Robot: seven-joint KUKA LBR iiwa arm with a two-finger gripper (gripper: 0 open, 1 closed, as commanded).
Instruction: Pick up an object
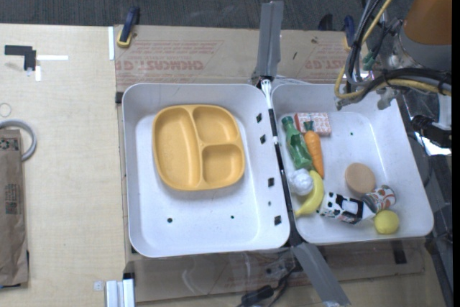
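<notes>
1. Left bin (144, 226): a yellow divided plate (199, 147) is seen flat in its far-centre part, three compartments facing up.
2. Right bin (402, 147): all the small objects are clustered in its left and near parts.
3. Along the left wall a green bottle (295, 144) is laid beside an orange carrot (314, 151), the two touching; a pink-and-white box (314, 122) is found just far of them.
4. Nearer: a white ball (302, 181) is pressed against a yellow banana (310, 201).
5. Near edge, left to right: black-and-white cow toy (338, 208), small printed can (379, 197), yellow lemon (387, 222). A tan egg-shaped object (360, 177) is set just far of the can.
6. Arm (428, 3) is seen at far right, over the right bin's far-right corner, cables looped round it. Gripper state: cannot be told; nothing is seen held.
</notes>
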